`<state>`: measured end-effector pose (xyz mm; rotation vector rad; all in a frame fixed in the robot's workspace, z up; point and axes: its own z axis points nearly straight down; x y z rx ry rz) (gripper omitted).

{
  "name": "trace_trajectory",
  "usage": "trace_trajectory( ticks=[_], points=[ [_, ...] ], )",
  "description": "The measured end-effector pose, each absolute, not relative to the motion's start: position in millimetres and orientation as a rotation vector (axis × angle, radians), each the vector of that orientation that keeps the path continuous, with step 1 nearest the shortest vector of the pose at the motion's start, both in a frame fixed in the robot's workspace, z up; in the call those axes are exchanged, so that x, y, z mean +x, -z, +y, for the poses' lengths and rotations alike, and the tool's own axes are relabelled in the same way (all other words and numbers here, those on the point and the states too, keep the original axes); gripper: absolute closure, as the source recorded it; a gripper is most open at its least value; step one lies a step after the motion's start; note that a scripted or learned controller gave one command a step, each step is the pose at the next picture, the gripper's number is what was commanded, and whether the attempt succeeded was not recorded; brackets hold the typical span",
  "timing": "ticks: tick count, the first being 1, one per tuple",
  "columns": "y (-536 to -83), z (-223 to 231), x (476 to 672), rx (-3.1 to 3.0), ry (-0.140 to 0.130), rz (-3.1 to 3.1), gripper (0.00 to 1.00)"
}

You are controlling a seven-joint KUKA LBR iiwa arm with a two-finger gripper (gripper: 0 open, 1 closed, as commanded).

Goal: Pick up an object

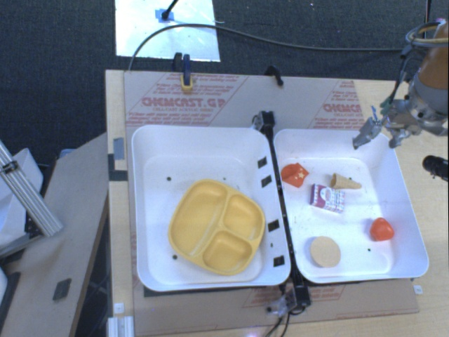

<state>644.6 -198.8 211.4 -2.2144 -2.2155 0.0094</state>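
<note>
Gripper (379, 130) spread and empty, I hover at the frame's upper right, over the right bin's (410, 255) far rim; cone (344, 182) lies down-left, long axis across the frame.

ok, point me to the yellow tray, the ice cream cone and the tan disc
yellow tray (217, 225): camera view, on the ridge where its three compartments meet, left bin.
ice cream cone (344, 182): camera view, mid-cone, right bin.
tan disc (325, 251): camera view, centre of its top face, right bin.
</note>
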Motion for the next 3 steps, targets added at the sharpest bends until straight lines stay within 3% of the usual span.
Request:
trace_trajectory(
  ticks=[1, 3],
  points=[
    [-220, -198, 647.4, -2.219, 0.001, -2.227, 0.0],
    [-116, -197, 654.0, -2.215, 0.0, -2.229, 0.0]
  ],
)
